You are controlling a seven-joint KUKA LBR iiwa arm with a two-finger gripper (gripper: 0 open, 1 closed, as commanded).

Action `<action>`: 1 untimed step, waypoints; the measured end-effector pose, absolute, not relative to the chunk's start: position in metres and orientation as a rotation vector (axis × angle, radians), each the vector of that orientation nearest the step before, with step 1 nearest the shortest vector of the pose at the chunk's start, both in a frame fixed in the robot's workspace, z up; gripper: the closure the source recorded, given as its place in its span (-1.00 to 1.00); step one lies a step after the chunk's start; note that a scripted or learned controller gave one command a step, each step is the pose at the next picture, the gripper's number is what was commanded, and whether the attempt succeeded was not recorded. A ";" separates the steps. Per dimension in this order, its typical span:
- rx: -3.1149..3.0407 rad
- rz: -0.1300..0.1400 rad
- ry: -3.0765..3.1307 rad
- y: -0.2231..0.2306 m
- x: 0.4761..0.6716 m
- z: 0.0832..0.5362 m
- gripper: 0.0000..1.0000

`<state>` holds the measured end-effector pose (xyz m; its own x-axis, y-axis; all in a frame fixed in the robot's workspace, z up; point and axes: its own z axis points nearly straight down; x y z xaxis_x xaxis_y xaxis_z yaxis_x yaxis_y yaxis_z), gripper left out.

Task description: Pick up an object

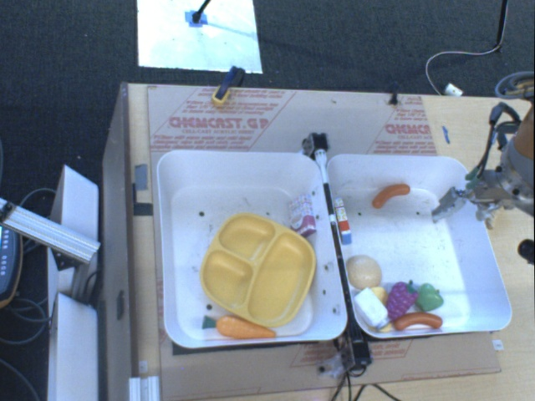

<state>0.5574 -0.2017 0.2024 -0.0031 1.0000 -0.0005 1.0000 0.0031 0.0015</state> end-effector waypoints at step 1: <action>2.219 0.001 2.227 -0.133 0.597 0.112 -1.00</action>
